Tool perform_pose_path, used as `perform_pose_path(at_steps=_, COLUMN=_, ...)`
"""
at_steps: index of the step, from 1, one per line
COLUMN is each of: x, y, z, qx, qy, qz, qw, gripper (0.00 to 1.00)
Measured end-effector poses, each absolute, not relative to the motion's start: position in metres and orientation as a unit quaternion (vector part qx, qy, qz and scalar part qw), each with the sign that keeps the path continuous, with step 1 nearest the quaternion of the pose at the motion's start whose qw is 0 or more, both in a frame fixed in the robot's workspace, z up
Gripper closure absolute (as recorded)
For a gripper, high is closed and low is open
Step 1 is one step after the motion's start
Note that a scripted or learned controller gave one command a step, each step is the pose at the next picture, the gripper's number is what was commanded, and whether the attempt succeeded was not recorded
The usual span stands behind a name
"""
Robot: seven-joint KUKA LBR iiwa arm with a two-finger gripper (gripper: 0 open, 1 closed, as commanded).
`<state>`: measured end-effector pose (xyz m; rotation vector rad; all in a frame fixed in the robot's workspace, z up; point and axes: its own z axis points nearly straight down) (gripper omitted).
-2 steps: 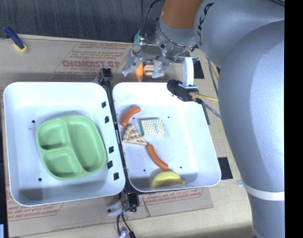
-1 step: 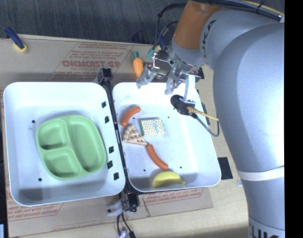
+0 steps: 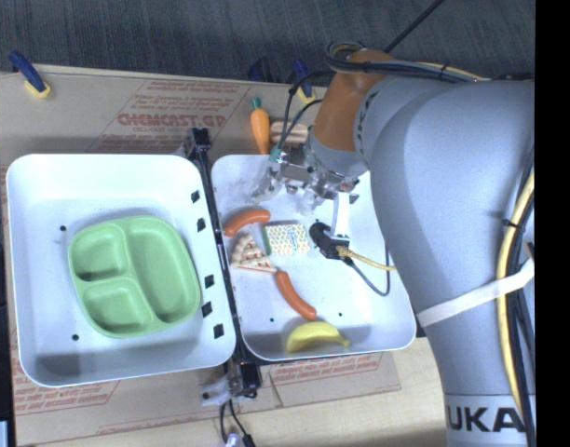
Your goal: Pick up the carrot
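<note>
The carrot (image 3: 259,129), orange with a green top, lies on the cardboard just beyond the far rim of the right bin (image 3: 387,329), outside it. My gripper (image 3: 283,177) hangs over the far left corner of that bin, a short way to the near right of the carrot and not touching it. The grey arm and its orange band cover the bin's right side.
In the right bin lie an orange sausage (image 3: 246,220), a second sausage (image 3: 295,294), a banana (image 3: 315,337), a waffle-like wedge (image 3: 250,252) and a speckled card (image 3: 287,238). The left bin (image 3: 33,184) holds a green divided plate (image 3: 133,273). A black clip (image 3: 200,141) sits between the bins.
</note>
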<state>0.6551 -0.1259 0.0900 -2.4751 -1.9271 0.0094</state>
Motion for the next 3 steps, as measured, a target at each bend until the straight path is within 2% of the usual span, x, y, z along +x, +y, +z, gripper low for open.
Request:
perform_pose_path(at_steps=1, x=0.657, y=-0.104, z=0.170, qx=-0.843, qy=-0.538, qz=0.0012, qw=0.001, gripper=0.00)
perform_pose_path(at_steps=2, x=0.656, y=-0.103, z=0.180, qx=-0.841, qy=-0.541, qz=0.0025, qw=0.003, gripper=1.00)
perform_pose_path(at_steps=3, x=0.635, y=-0.008, z=0.191, qx=-0.891, qy=-0.454, qz=0.0027, qw=0.003, gripper=1.00)
